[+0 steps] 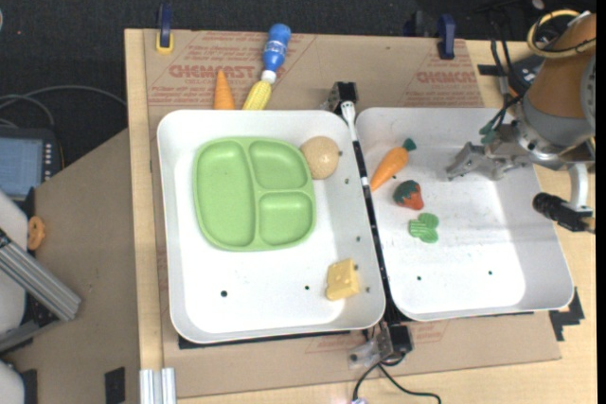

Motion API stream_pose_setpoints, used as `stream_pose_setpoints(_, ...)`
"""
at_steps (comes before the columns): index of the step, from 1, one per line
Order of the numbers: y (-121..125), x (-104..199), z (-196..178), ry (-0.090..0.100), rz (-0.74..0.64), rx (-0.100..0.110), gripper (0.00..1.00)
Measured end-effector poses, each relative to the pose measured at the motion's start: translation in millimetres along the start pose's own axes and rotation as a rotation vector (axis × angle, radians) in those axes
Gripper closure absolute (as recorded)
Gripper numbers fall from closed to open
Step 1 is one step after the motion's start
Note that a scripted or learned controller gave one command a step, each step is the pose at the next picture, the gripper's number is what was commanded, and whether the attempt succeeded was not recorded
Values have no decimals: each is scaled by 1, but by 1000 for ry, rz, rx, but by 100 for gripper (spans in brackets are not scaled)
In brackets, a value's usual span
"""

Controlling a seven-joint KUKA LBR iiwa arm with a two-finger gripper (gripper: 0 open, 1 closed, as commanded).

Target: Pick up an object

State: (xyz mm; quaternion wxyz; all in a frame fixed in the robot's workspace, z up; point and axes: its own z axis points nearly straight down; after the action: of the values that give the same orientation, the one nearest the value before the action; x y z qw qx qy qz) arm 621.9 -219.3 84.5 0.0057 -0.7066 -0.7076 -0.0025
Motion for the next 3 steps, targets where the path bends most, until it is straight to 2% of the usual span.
stream_pose_setpoints(1,29,115,1,-8,-9,-6,0)
stream_pose_setpoints(2,-19,123,1,-12,4,-1,0)
stream_pose_setpoints(3,-16,122,-9,-13,4,-7,100)
